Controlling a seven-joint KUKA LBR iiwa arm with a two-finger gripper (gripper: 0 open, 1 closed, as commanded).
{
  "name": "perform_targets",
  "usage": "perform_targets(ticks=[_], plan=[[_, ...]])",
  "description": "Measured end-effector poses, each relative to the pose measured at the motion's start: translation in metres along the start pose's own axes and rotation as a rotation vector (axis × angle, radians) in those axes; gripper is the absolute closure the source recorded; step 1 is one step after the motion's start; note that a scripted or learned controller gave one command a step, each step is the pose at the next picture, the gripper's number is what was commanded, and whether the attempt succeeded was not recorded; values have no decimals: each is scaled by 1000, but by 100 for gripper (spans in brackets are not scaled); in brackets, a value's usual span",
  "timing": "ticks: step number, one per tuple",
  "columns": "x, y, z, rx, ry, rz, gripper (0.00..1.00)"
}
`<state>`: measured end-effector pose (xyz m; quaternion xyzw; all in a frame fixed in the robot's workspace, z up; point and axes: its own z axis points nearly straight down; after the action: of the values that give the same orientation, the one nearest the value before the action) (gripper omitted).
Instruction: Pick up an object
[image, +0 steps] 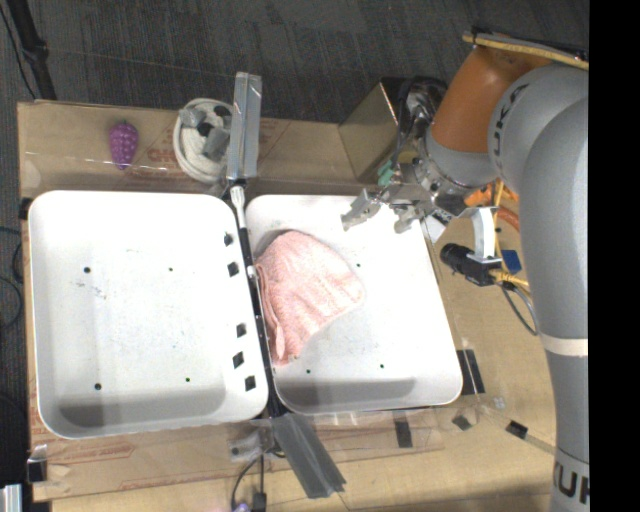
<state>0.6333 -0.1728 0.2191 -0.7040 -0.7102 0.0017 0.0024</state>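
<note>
While the gripper (382, 212), its open-or-closed state unclear, hangs over the right bin's (420, 330) far edge, the pink cloth (305, 290) lies crumpled, its long axis running near-to-far.

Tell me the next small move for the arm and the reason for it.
Probably shift the end effector toward the pink cloth and lower it over the bunched middle. The cloth lies in the right bin against the divider side, while the end effector sits apart from it near the bin's far edge, with nothing between its fingers.
</note>
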Motion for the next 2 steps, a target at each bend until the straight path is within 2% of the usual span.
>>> perform_targets(ticks=[1, 2], plan=[[-37, -6, 105, 0, -1, -22, 0], [-35, -33, 110, -1, 1, -99, 0]])
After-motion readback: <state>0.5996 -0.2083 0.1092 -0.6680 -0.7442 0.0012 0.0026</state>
